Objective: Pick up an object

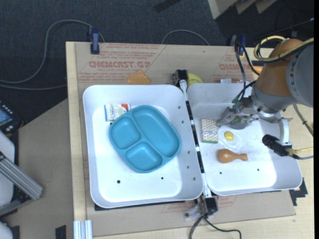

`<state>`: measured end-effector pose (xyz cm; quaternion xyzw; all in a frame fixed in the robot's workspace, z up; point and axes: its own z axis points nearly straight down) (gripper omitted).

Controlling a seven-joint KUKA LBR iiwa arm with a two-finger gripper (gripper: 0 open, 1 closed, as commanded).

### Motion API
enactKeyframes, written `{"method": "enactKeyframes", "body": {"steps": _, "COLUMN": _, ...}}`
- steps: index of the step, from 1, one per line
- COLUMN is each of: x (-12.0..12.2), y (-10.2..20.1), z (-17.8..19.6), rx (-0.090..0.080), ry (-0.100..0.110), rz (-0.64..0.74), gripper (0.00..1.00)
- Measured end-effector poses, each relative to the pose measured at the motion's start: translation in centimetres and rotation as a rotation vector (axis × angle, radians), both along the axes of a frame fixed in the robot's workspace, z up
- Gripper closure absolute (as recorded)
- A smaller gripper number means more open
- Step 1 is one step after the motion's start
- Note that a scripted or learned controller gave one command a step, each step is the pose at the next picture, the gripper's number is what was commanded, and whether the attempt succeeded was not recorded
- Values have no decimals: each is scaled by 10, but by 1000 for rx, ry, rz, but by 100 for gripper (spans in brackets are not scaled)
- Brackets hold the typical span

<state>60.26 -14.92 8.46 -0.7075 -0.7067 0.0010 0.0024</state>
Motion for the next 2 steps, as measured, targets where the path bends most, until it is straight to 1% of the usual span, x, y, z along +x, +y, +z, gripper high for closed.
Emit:
{"method": "enactKeyframes", "body": {"steps": 1, "x": 43, "y": -3, "z": 1, "rx": -4, "ry": -11, "rz": 3, "gripper": 0}}
{"method": "enactKeyframes", "body": {"steps": 2, "x": 42, "y": -2, "z": 11, "rx": -4, "ry": -10, "rz": 3, "gripper": 100}}
